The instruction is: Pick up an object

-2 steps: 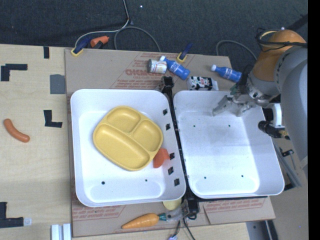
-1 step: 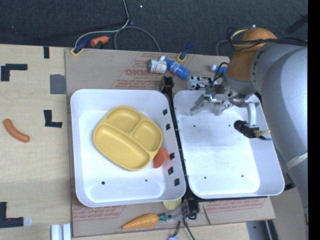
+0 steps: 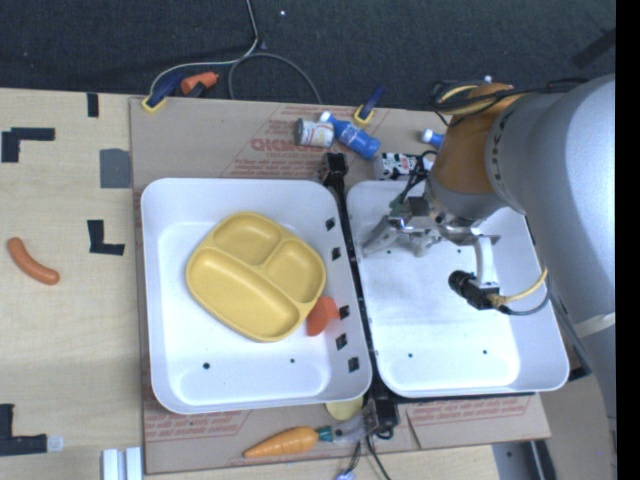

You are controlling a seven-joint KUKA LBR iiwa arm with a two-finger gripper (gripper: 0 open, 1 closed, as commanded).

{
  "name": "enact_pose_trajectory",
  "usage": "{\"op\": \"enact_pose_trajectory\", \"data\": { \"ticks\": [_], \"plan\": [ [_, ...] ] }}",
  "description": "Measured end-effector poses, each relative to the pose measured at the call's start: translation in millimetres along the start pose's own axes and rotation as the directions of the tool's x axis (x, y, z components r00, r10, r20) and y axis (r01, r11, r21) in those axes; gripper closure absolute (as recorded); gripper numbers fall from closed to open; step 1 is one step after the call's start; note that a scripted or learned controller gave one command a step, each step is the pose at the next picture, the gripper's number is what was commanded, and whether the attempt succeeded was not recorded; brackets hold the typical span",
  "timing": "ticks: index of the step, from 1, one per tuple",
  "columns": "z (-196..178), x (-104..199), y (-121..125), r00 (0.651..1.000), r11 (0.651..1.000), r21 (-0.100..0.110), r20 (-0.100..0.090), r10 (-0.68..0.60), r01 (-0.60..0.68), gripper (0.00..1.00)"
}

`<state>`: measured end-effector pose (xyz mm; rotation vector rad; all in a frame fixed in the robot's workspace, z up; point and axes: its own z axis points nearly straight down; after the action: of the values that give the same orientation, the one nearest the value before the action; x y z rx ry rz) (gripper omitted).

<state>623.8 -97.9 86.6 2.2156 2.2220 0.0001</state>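
One claw (image 3: 398, 240) is under my control, and I report it first. It sits low over the right bin (image 3: 450, 363), near that bin's upper left corner and close to the divider between the two bins. I cannot tell from this angle whether the claw is spread or pressed together, and I see nothing gripped in it. The grey arm (image 3: 560, 168) comes in from the right and covers the bin's upper right portion. A black cable fitting (image 3: 470, 288) hangs off the wrist, over the bin floor.

Candidate objects for the pick lie in the left bin (image 3: 175, 368), well apart from the claw. A yellow divided plate (image 3: 258, 273) lies flat near the middle of that bin. A small orange-red piece (image 3: 321, 316) rests against the plate's lower right edge, near the divider.

Outside the bins, on the cardboard sheet (image 3: 220, 148), a white and blue bottle (image 3: 340, 133) lies on its side behind the bins. A toy carrot (image 3: 283, 442) lies in front of the left bin. A toy sausage (image 3: 33, 261) lies on the wooden bench (image 3: 60, 368), far to the left. An orange-handled clamp (image 3: 190, 85) grips the sheet's far left corner.
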Motion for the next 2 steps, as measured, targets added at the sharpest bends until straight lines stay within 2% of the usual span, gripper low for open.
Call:
{"op": "enact_pose_trajectory", "data": {
  "ticks": [1,2],
  "plan": [
    [0.7,-1.3,46.1,1.000,1.000,0.001,-0.002,0.000,0.000,0.00],
    [1.1,1.1,44.4,1.000,1.000,0.003,0.002,0.003,-0.003,0.00]
  ]
}}
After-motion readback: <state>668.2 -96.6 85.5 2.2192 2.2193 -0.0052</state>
